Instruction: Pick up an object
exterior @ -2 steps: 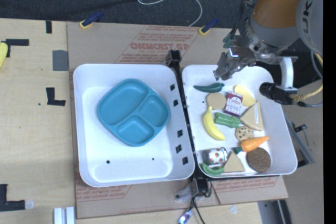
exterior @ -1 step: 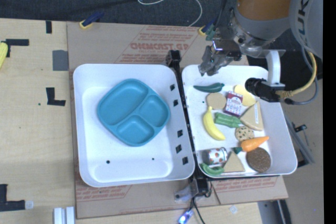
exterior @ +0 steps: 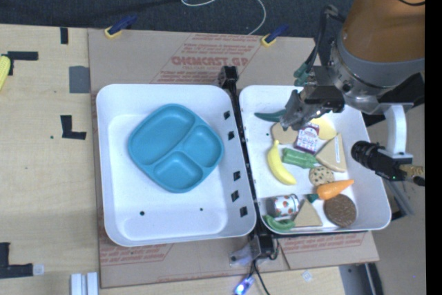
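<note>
Hand (exterior: 298, 114) hanging low over the right bin (exterior: 376, 221), at its upper-left part, just above the toy pile. Cannot tell whether clenched or released; nothing seen grasped. Arm (exterior: 383, 17) reaching in from the right, orange band up top. Lying in the right bin: banana (exterior: 280, 166) left of centre, green pod (exterior: 299, 159) touching it, purple packet (exterior: 307, 139) just under the hand, carrot (exterior: 333, 188) lower right, brown round cookie (exterior: 340, 211) near the bottom rim, small can (exterior: 284, 204) at the bottom left, sandwich wedge (exterior: 333, 154) towards the right. Sitting in the left bin (exterior: 114, 217): blue divided plate (exterior: 177, 147), tilted, alone. Both bins resting side by side on cardboard on the table (exterior: 41, 169). White cable (exterior: 221, 0) looping behind.
</note>
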Action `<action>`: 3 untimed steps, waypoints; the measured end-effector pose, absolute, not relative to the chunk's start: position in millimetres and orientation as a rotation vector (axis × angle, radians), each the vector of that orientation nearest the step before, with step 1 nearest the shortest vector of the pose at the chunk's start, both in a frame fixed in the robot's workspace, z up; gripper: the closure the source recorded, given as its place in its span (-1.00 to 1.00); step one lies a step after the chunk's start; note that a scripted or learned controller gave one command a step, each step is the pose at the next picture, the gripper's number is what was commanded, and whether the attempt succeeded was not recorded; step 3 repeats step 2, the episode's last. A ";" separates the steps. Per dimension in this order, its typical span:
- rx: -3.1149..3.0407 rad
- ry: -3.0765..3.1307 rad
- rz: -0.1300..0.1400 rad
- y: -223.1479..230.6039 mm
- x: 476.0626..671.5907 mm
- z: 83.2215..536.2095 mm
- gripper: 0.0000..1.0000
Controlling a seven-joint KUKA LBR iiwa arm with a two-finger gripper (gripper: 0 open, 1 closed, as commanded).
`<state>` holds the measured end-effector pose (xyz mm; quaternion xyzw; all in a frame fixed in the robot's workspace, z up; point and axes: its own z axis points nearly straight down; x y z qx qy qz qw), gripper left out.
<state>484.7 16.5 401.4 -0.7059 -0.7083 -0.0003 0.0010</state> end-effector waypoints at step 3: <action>-2.220 -2.231 -0.014 88.1 488.4 462.3 1.00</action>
